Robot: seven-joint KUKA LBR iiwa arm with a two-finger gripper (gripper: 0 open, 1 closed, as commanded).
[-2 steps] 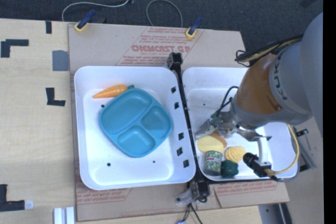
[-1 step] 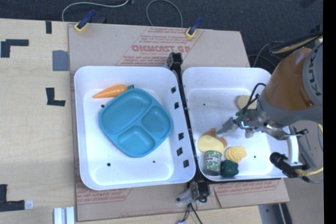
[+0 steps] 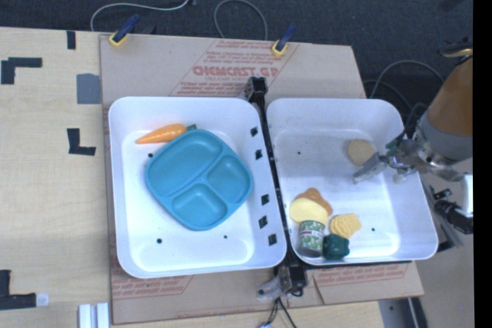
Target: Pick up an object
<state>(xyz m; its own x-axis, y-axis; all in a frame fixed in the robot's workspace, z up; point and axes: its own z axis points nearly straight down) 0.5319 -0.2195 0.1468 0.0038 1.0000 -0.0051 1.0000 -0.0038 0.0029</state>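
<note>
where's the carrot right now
The carrot lies in the left bin, near its upper left corner, right beside the upper edge of the blue divided plate.

Red print on the cardboard sheet (image 3: 231,69) beyond the two bins, reading roughly "CHEMCAST GP", repeated in smaller slanted lines. Label on the small can (image 3: 311,236) too small to read.
</note>
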